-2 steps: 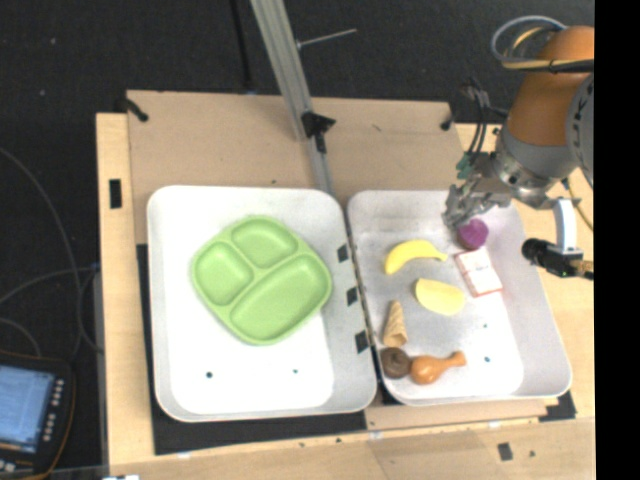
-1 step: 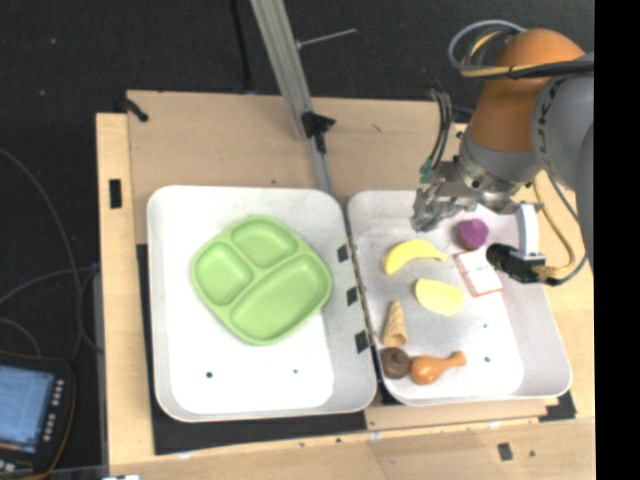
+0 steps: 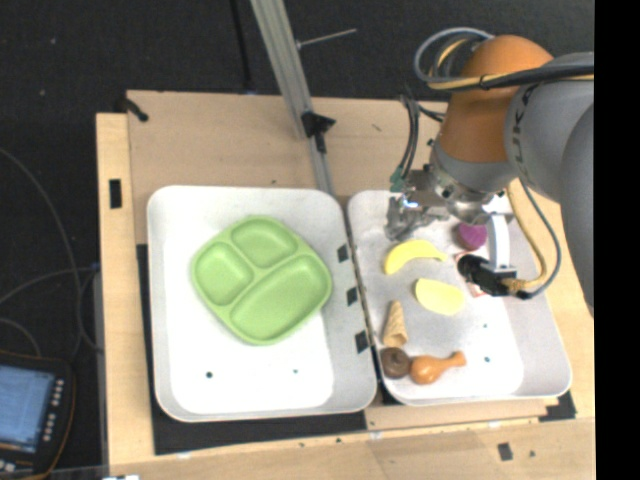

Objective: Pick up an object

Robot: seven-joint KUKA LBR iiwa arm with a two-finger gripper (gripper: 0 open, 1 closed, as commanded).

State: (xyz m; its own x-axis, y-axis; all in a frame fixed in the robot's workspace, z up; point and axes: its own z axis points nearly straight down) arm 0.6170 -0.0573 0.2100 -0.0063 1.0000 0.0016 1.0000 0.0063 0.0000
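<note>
Now my hand (image 3: 405,211) hovers at the right bin's far-left, grip state unclear, the curved yellow plastic banana (image 3: 413,256) lying crosswise just nearer.

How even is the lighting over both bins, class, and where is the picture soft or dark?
Camera view: left bin and green plate evenly lit, without glare; gripper soft-edged over the right bin; floor beyond the bench dark.
</note>
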